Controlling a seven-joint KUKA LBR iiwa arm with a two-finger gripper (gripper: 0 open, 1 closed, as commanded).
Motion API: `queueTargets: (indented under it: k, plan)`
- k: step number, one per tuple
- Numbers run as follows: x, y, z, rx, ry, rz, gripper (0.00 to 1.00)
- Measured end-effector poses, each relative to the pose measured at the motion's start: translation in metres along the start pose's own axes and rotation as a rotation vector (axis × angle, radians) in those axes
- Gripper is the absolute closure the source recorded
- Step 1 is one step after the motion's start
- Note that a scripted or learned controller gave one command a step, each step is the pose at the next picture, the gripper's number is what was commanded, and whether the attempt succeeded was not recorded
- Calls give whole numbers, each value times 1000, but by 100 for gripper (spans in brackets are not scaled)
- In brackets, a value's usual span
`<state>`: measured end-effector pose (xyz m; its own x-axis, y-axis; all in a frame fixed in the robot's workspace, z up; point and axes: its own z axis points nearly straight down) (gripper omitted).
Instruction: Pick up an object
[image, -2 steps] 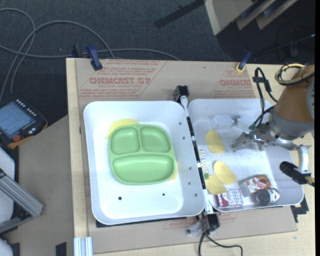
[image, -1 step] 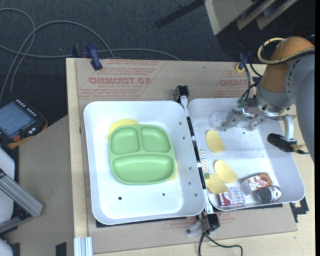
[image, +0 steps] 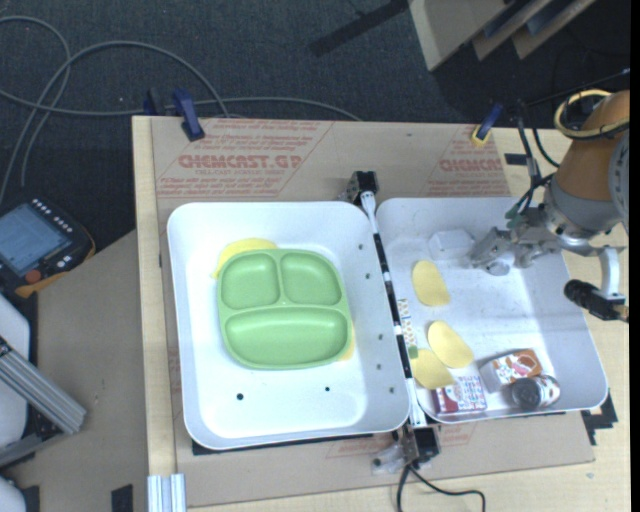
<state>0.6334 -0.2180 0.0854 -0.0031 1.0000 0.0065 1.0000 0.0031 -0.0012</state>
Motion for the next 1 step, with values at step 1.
queueTargets:
  k: [1]
  plan:
    - [-1, 0, -10, -3, -6, -1, 100]
